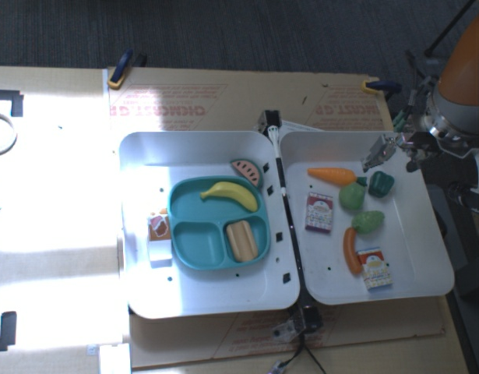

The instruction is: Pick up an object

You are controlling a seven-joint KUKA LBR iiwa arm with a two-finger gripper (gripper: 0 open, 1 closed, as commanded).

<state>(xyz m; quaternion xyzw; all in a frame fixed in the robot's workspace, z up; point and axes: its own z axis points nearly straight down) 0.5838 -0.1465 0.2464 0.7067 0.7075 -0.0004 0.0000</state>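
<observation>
Small carton (375, 269), sausage (350, 251) just beside.

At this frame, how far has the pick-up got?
Nothing looks picked yet. The gripper hangs over the right bin's upper right corner with nothing between its jaws. The carrot and green pepper lie just below it. Descent, grasp and lift all remain.

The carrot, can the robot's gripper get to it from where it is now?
Probably yes. The carrot lies bare at the back of the right bin, with nothing on top of it. The gripper hangs just beside it, toward the arm's side. Only the green pepper sits close.
</observation>
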